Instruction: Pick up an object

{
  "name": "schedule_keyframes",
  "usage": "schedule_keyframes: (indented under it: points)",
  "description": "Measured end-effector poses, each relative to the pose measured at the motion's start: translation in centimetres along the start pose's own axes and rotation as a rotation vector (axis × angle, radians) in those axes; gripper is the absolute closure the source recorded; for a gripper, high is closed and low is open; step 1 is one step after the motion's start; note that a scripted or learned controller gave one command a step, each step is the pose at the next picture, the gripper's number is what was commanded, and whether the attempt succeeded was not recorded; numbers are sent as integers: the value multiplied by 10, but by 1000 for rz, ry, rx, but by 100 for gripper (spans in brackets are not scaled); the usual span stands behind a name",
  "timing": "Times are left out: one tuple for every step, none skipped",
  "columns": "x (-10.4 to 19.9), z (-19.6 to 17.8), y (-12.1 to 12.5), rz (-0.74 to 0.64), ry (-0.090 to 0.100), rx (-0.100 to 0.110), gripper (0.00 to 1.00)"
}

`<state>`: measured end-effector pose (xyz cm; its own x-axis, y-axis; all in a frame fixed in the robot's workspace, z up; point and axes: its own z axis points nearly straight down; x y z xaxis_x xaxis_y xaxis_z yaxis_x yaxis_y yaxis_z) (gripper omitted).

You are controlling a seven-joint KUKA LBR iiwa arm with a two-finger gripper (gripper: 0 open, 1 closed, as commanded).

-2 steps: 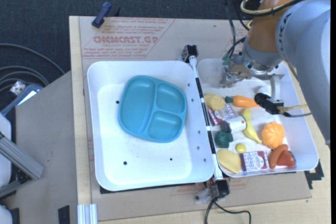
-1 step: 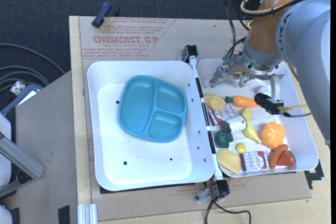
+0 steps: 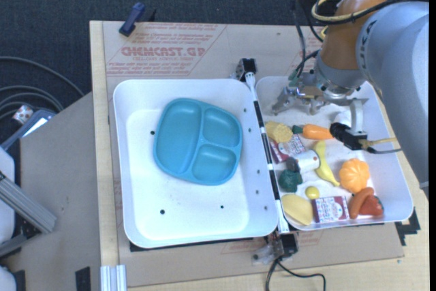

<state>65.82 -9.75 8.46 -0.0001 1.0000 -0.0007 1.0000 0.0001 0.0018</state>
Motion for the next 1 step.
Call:
schedule_keyframes:
  points:
    - [1, -10, 1, -1, 0, -3, 100]
